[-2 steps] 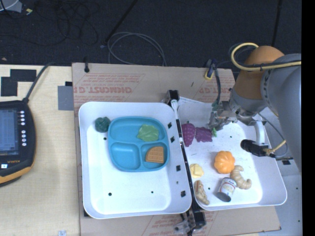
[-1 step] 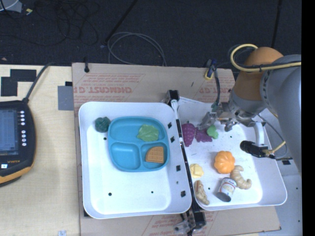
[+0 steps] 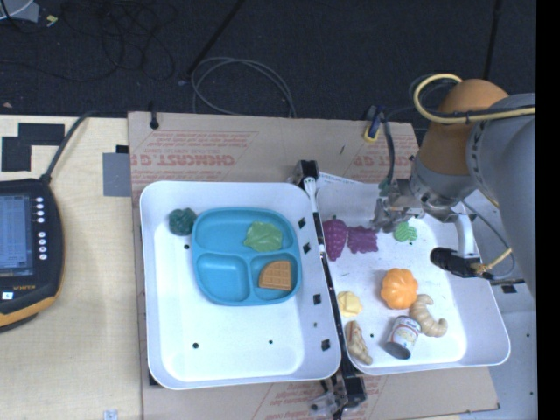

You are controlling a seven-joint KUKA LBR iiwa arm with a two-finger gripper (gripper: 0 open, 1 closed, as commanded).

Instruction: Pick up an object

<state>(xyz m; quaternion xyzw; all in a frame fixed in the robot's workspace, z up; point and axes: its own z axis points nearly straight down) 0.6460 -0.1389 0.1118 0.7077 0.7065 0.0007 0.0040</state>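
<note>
White plastic made up the two bins on the tabletop (image 3: 87,147), which also carried a sheet of cardboard (image 3: 219,147) under them. The grey arm (image 3: 490,147) reached in from the right, and its gripper (image 3: 391,210) hung low over the far part of the right bin (image 3: 490,339); whether it was released or clenched could not be told from this angle.

The left bin (image 3: 166,322) held a blue tray (image 3: 223,274) with a green leaf (image 3: 262,235) and a brown wafer (image 3: 276,276) in its compartments, and a dark green ball (image 3: 182,221) just beside the tray's far-left corner.

In the right bin lay purple grapes (image 3: 348,237), just beside and below the gripper, with a small green piece (image 3: 405,232) to their right. Nearer the camera sat an orange pumpkin (image 3: 399,288), a tan ginger root (image 3: 429,316), a small can (image 3: 403,335), a pale yellow piece (image 3: 349,303) and a tan pod (image 3: 358,343).

The grapes seemed the likeliest target. They looked like light, hollow toy plastic, bumpy and probably stiff, so unlikely to be damaged but prone to slipping. Closing across the narrow width of the cluster, at its middle, would probably give the surest hold.
</note>
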